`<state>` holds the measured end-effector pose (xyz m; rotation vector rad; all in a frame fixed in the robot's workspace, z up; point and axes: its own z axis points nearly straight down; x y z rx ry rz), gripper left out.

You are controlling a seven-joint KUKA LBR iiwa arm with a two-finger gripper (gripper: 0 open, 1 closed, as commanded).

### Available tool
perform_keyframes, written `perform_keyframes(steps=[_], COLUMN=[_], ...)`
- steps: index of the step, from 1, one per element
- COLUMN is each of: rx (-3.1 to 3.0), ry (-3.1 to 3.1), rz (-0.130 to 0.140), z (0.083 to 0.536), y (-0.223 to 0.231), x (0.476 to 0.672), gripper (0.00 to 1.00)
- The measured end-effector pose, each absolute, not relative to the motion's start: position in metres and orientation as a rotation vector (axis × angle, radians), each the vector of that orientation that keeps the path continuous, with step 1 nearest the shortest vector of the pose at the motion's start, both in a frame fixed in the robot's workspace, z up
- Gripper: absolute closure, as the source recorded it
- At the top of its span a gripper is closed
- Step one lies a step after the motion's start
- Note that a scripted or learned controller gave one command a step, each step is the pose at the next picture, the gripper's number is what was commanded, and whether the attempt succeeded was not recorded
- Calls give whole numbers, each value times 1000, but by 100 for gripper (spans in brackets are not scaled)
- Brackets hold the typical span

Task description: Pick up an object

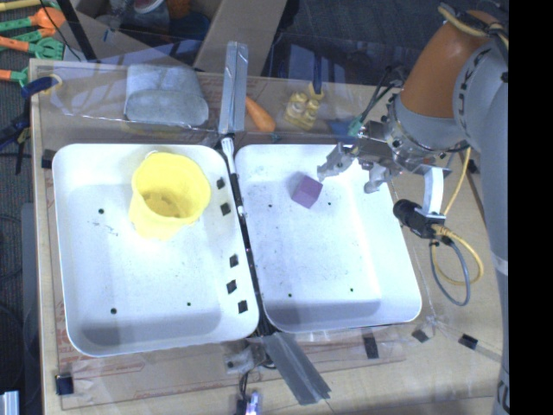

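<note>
The gripper (352, 173) hangs over the right bin (380, 292), near its far edge. Its two fingers are spread apart and nothing sits between them. The purple block (306, 190) lies on the floor of the right bin, just beside the nearer fingertip and toward the divider (240, 249). The yellow cup (169, 194) stands in the left bin (86, 318), well apart from the block.

Risks, as judged from this position:
- The block is not between the fingers but off to one side. A straight descent would likely close on air or land a fingertip on the block's top.
- The block appears tilted. A fingertip striking an edge could knock it toward the divider.
- The block is near the far wall of the bin, so a finger may catch the rim.
</note>
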<state>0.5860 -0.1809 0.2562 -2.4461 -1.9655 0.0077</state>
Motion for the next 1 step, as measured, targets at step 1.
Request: perform_keyframes(steps=[1], rx=[-2361], ry=[-2069], rz=[5], z=[222], y=[-171], x=[635], gripper=[0])
